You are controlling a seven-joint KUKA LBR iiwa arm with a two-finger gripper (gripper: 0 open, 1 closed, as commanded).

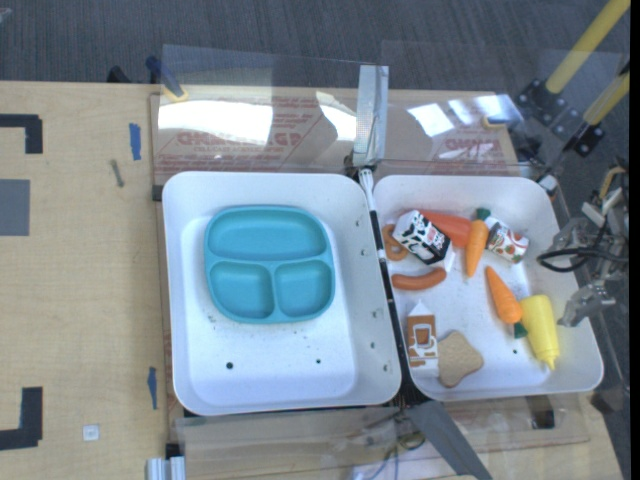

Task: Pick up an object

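The right bin [585, 366] holds several toy foods. A black-and-white cow-patterned carton [420, 236] lies near its left back, with a red-orange carrot [453, 226] behind it. A small carrot [476, 249] stands next to a little white carton [506, 243]. A brown sausage [419, 280] lies in front of the cow carton. Another carrot [503, 296] and a yellow bottle [541, 330] lie at the right. A bread slice [458, 359] and a brown-and-white card [421, 338] sit near the front.
The left bin [190, 373] holds a blue divided plate [268, 263]. A clear panel [260, 128] and a metal post [370, 113] stand behind the bins. Cables and a bracket [588, 268] crowd the right bin's right rim, below a yellow pole [595, 30].
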